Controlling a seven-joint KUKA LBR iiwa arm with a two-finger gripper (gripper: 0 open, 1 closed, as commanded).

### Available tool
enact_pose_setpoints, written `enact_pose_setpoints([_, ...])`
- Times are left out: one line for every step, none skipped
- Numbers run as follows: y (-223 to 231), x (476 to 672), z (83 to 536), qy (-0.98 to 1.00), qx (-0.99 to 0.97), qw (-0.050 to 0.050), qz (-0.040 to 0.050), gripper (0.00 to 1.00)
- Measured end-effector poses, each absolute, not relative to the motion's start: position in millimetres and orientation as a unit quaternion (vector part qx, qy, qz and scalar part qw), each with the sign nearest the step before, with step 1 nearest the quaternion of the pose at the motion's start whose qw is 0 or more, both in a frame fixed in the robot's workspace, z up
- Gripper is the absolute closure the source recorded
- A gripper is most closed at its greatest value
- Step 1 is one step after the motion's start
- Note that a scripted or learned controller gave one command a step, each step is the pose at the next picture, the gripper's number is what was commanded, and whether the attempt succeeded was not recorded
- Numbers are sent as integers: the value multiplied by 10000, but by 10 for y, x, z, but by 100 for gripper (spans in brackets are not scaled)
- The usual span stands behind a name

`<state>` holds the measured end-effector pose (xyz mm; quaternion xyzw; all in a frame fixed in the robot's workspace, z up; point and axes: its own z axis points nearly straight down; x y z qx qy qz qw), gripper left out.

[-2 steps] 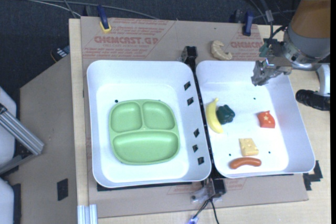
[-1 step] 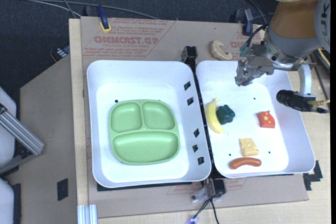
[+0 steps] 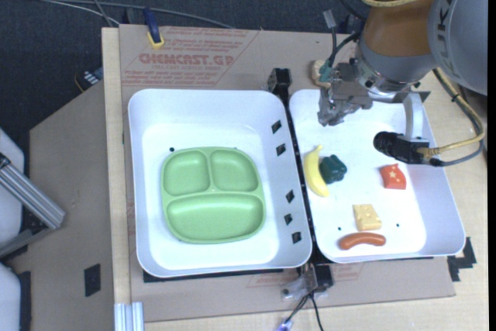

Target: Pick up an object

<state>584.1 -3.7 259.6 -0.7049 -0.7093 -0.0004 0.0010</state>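
Red print "CHEMCAST GP" on the brown protective sheet covering the counter, smaller red lines around it too blurred to read

Matt green plastic tray in glossy white bin.

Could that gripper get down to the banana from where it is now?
Probably yes. The gripper hangs over the right bin, just above the banana in the picture, with bare bin floor between them. Only the dark green piece touching the banana's right side might crowd the grasp.
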Motion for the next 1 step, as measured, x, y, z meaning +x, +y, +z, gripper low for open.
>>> enact_pose_setpoints([482,5801,2567,-7091,-7051,17,2,100])
